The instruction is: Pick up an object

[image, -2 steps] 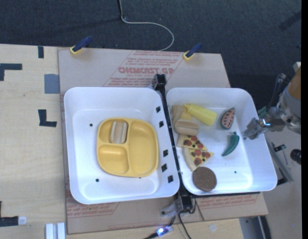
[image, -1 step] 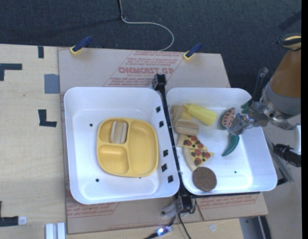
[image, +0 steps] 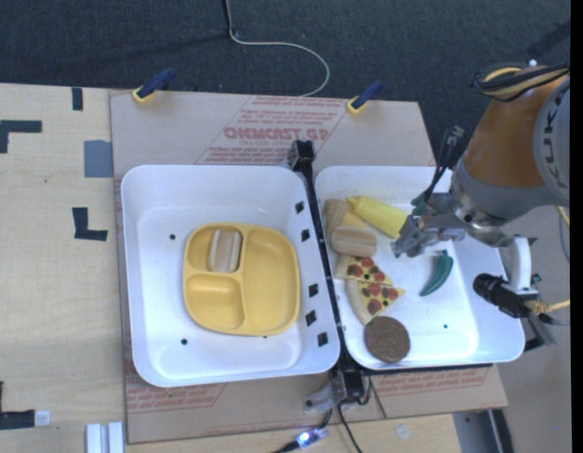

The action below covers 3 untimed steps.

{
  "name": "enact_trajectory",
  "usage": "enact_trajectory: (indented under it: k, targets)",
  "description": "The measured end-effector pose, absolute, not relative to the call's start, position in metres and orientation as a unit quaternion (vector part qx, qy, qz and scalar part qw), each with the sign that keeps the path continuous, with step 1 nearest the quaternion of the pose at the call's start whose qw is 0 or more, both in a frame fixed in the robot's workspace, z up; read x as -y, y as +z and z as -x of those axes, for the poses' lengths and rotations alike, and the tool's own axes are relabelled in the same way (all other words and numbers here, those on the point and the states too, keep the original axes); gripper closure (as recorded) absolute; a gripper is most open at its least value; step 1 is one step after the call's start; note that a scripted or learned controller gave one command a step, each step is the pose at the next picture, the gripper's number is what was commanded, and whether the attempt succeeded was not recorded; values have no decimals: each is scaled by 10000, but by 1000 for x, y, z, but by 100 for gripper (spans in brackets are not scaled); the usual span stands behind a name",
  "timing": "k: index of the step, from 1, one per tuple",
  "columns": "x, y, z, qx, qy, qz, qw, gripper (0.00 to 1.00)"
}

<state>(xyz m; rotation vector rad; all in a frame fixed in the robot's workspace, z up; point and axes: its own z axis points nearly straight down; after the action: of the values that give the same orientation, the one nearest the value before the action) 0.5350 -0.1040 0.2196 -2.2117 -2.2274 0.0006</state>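
Arm over the right bin, gripper low among toy foods.

Camera view: the gripper hangs just beside a yellow, corn-like piece lying slantwise near the back of the right bin; I cannot tell whether its jaws are apart or together, and nothing shows between them. A tan bread-like block lies left of the gripper, a pizza slice with red toppings in front, a brown round cookie nearer still, and a curved green pepper to the right. In the left bin sits a yellow divided plate with a pale small piece in one compartment.
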Motion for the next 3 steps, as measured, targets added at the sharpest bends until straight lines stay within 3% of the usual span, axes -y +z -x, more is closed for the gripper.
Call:
enact_trajectory:
  k: [2, 3]
  targets:
    - [9, 234, -553, 7093, 1, 7049, 7, 100]
    - [-48, 225, -550, 7094, 11, 7048, 16, 100]
